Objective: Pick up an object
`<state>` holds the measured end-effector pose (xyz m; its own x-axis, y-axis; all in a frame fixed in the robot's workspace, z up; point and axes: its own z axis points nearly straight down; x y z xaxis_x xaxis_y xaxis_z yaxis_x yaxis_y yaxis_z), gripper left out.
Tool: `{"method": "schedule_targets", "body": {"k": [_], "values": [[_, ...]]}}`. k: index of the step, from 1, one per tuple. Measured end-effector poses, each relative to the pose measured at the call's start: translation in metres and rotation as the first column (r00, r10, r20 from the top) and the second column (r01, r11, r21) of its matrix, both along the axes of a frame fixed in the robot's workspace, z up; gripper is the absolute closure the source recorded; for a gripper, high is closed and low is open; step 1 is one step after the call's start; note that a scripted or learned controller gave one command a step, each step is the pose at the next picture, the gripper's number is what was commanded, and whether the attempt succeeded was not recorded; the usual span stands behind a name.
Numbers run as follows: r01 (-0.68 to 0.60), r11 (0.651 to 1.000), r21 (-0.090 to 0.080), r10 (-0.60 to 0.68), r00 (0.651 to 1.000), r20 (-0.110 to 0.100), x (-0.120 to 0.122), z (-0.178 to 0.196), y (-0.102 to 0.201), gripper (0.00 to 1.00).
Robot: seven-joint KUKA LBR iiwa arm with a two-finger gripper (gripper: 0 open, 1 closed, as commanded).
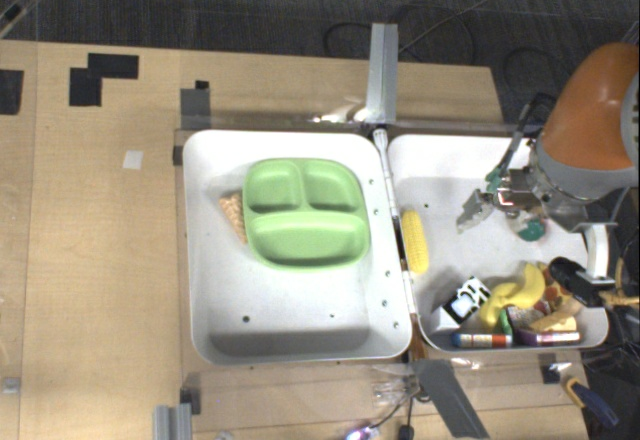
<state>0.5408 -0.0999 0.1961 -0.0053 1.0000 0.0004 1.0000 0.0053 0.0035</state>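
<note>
Grey arm (585,173), orange band, metallic pincer (482,206).

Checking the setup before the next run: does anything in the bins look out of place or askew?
A tan, textured item is wedged under the left edge of the green divided plate in the left bin. In the right bin, the corn cob lies against the dividing wall.
</note>
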Motion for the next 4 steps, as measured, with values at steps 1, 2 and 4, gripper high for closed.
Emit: {"method": "schedule_targets", "body": {"k": [1,2,4], "values": [[0.049,0.999,-0.001,-0.049,0.999,0.014,-0.047,-0.105,-0.013,0.0],[0.029,1.0,-0.002,-0.029,0.999,0.013,0.069,-0.106,-0.024,0.0],[-0.084,0.996,-0.003,0.084,0.996,0.004,0.13,-0.023,-0.062,0.0]]}}
